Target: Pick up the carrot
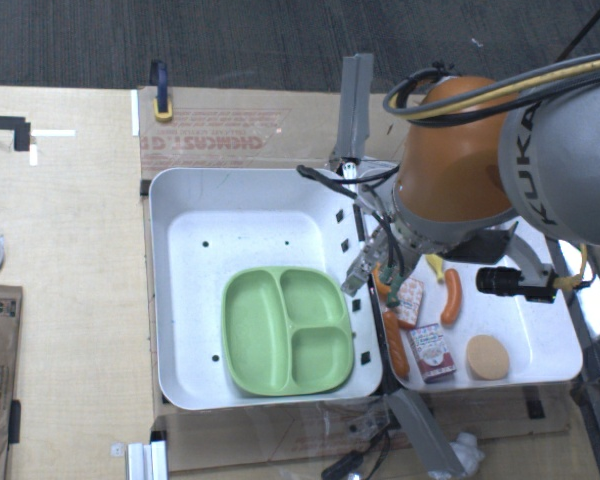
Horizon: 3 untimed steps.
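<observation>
Carrot [393, 346], a long orange tapered vegetable, lies along the left wall of the right shallow white bin [565, 360], at about seven o'clock in that bin. The grey two-finger gripper [377, 263] hangs just above the carrot's upper end, near the bins' shared wall; whether its fingers are open or closed cannot be told. At three o'clock from the carrot sit a small red-and-white carton [431, 352], a reddish sausage [449, 297] and a round tan bun [488, 357]. A green three-compartment plastic plate [289, 329] rests in the left white bin [180, 268].
</observation>
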### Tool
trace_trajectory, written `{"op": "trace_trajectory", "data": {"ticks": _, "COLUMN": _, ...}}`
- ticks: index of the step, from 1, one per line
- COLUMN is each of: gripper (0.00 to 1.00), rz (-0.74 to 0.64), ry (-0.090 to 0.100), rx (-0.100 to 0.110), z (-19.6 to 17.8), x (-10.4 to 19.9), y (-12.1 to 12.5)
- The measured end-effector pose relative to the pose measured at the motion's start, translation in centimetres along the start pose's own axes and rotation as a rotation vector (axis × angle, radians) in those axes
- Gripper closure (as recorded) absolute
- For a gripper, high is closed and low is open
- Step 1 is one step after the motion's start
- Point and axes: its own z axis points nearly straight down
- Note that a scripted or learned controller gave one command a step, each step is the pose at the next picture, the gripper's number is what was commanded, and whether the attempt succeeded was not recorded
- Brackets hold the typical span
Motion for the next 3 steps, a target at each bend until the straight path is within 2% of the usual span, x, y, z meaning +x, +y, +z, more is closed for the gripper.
{"op": "trace_trajectory", "data": {"ticks": 1, "gripper": 1.00, "rz": -0.034, "ry": -0.001, "rx": 0.000, "z": -7.6, "x": 3.4, "y": 4.9}}
{"op": "trace_trajectory", "data": {"ticks": 2, "gripper": 1.00, "rz": 0.419, "ry": -0.002, "rx": 0.001, "z": -14.3, "x": 2.5, "y": 2.9}}
{"op": "trace_trajectory", "data": {"ticks": 3, "gripper": 1.00, "rz": 0.310, "ry": -0.002, "rx": 0.000, "z": -16.3, "x": -1.4, "y": 4.2}}
